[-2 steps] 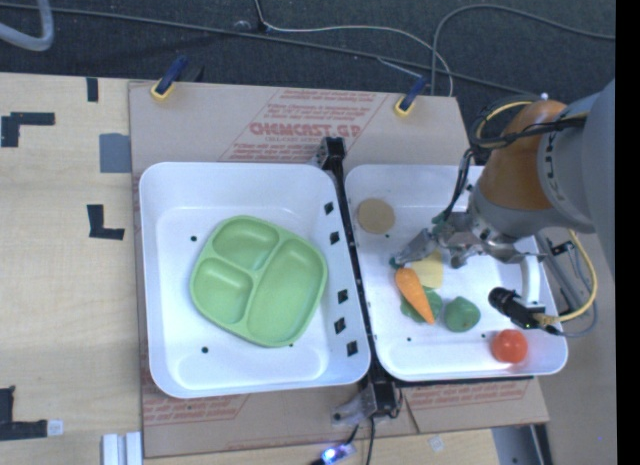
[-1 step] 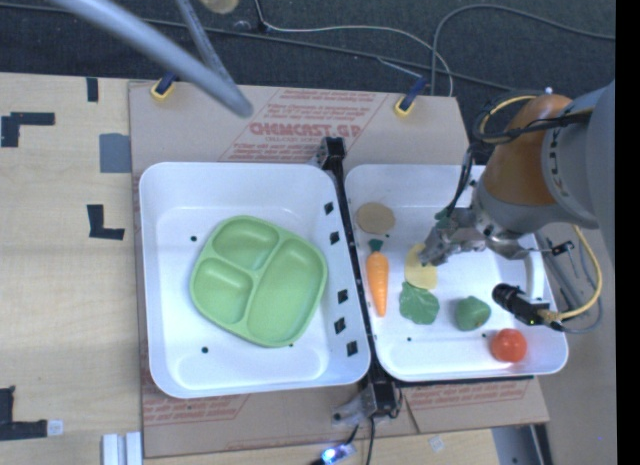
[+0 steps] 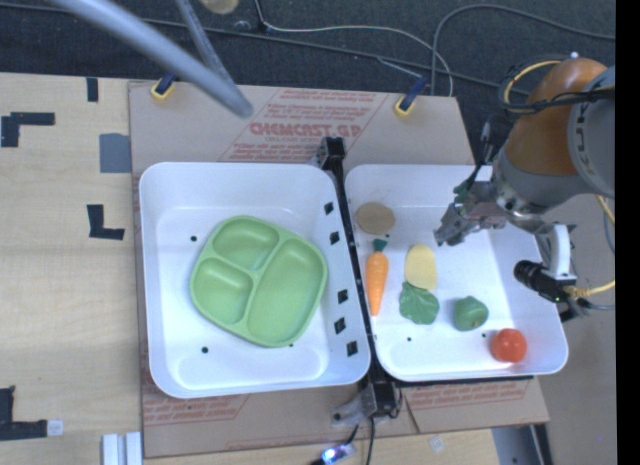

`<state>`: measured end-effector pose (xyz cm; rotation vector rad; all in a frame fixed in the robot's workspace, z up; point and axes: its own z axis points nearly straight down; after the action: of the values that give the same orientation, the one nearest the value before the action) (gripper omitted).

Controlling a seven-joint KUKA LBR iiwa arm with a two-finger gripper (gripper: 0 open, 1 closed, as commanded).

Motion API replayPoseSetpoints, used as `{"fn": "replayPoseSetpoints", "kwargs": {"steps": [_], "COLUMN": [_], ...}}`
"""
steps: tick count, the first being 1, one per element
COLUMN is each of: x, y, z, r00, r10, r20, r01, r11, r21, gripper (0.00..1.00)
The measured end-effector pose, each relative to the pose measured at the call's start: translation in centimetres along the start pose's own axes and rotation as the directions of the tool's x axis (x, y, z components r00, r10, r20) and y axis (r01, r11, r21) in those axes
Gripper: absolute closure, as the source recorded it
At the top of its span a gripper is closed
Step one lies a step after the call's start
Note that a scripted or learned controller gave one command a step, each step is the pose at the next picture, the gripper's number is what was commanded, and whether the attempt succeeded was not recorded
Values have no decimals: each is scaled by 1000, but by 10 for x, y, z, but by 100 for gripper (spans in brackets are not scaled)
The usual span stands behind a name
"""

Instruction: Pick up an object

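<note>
The right bin (image 3: pixel 520 353) holds several toy foods: a tan round piece (image 3: pixel 375 218), an orange carrot (image 3: pixel 376 282), a pale yellow piece (image 3: pixel 421 265), two green pieces (image 3: pixel 419 304) (image 3: pixel 469 312) and a red tomato (image 3: pixel 509 345). My gripper (image 3: pixel 452 229) hangs over the upper middle of this bin, just right of the tan piece and above the yellow one. Nothing shows between its fingers.
The left bin (image 3: pixel 160 253) carries a green divided plate (image 3: pixel 259 279). A black divider with clips runs between the bins (image 3: pixel 345 253). Cables cross the dark floor behind the bench. The arm's orange band (image 3: pixel 555 113) is at the right.
</note>
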<state>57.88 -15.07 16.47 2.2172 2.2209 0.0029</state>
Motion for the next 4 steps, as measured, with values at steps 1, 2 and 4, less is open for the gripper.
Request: {"fn": "replayPoseSetpoints", "kwargs": {"steps": [1, 2, 4], "x": [0, 54, 170], "y": [1, 14, 22], "z": [-51, -43, -49], "r00": [1000, 1000, 1000], "r10": [0, -4, -6], "r20": [0, -2, -3], "r01": [0, 4, 6], "r11": [1000, 1000, 1000], "r21": [0, 5, 4], "gripper": [100, 100, 100]}}
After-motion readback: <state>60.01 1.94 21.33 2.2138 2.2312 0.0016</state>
